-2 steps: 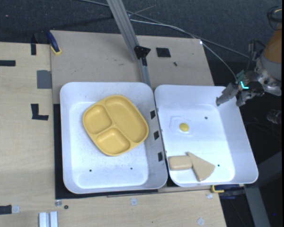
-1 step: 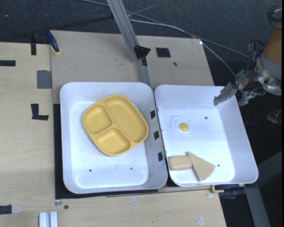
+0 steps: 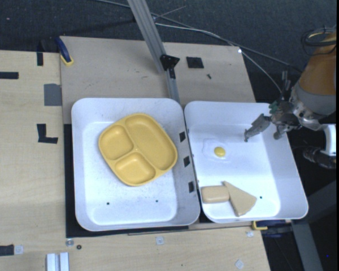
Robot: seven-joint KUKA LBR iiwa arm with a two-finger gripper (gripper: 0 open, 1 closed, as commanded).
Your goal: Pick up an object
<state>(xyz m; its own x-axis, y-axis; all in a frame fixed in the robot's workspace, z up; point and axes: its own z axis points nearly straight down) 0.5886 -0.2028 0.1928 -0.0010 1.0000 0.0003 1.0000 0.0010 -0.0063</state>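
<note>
The worktop [image 3: 130, 66] carries two shallow white bins set side by side, the left bin [image 3: 85, 151] and the right bin [image 3: 282, 179], their inner rims touching along the middle.

The arm [image 3: 319, 78] reaches in from three o'clock, its orange band sitting above the wrist at the frame's right side. The tool [image 3: 264, 127] hangs over the upper right part of the right bin, toward that bin's one o'clock corner. Two dark fingers spread apart from each other, one pointing down toward eight o'clock and the other shorter beside the bin's right wall; the tool is released, with nothing between the fingers.

In the right bin, a small round yellow piece [image 3: 220, 151] on a white patch, much like a toy fried egg, lies near the bin's centre, at about eight o'clock from the tool and apart from it. At the bin's six o'clock edge lie a tan block [image 3: 214, 194] and a tan wedge [image 3: 240, 199], touching each other, the wedge at three o'clock of the block.

The left bin holds a yellow divided plate [image 3: 138, 149] with three compartments, lying flat and turned at a slant, a little above the bin's centre.

A grey metal bar [image 3: 150, 30] runs from twelve o'clock down to the seam between the bins.
</note>
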